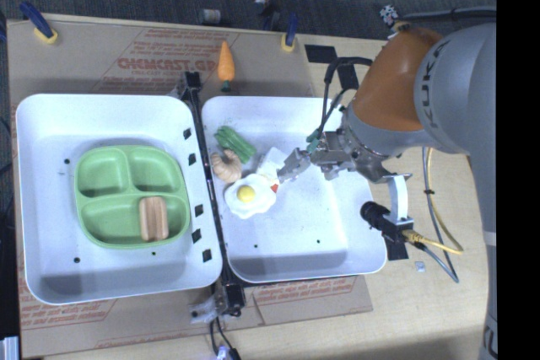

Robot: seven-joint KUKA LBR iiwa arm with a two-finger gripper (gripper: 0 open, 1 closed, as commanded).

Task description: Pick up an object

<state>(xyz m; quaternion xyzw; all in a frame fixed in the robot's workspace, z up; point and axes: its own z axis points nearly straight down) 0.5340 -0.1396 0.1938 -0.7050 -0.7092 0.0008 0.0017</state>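
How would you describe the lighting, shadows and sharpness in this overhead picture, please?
In the camera view, the light is even and soft; the two shallow white bins look bright but keep their edges, with only faint shadows under the round green divided plate and the grey arm's hand; the toy fried egg is slightly soft, and the small parts on the dark floor at the top are too blurred to name.

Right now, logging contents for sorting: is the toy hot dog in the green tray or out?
In: the toy hot dog lies in the lower right compartment of the green divided tray.
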